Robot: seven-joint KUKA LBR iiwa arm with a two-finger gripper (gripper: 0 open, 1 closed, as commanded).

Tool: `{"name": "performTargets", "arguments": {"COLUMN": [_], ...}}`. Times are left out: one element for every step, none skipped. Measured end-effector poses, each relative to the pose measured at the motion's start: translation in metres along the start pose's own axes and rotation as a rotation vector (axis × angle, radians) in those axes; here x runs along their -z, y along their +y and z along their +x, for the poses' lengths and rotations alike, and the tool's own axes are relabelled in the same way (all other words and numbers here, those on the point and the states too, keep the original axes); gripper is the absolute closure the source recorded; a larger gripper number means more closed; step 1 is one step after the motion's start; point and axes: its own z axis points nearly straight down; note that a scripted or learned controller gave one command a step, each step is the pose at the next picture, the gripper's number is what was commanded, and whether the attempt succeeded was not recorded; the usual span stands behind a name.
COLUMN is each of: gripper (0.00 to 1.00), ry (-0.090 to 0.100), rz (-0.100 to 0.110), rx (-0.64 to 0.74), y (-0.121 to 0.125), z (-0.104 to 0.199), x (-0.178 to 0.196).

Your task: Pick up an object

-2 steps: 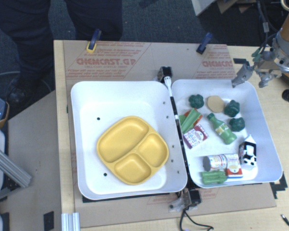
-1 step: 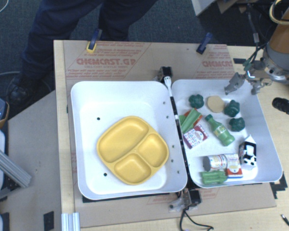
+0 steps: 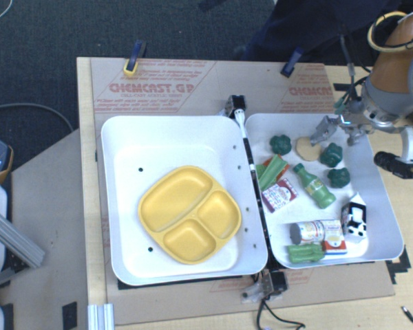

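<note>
Nearest you, along the front of the right bin (image 3: pixel 392 243): a green piece (image 3: pixel 305 254) and a small can (image 3: pixel 316 231) lying on its side, touching, with a black-and-white cow figure (image 3: pixel 356 220) just beside them to the right. Further in, a red packet (image 3: pixel 278 196), a green bottle (image 3: pixel 314 186) tilted on its side, green stalks (image 3: pixel 270 170). The left bin (image 3: pixel 117 184) holds just the yellow divided tray (image 3: pixel 188 214). Towards the back of the right bin: three dark green broccoli-like pieces (image 3: pixel 330 155) and a tan disc (image 3: pixel 306 147). The hand (image 3: pixel 339 128) hangs over that back cluster, fingers spread apart, nothing between them. The closest candidates look to be the tan disc and the broccoli piece just beside it. Task status, as I judge it: you've got the approach only. No grasp, no lift; every object sits in a bin. Descent, close and lift are all left to do. The clutter back there is tight, so expect a risk of a nudge instead of a grip.
</note>
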Motion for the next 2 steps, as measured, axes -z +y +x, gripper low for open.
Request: {"name": "performTargets", "arguments": {"gripper": [0.0,1.0], "ry": [0.001,-0.002], "rz": [-0.003,-0.013], "rx": [0.0,0.002], "y": [0.001,0.003], "z": [0.001,0.001], "x": [-0.052,-0.035]}}
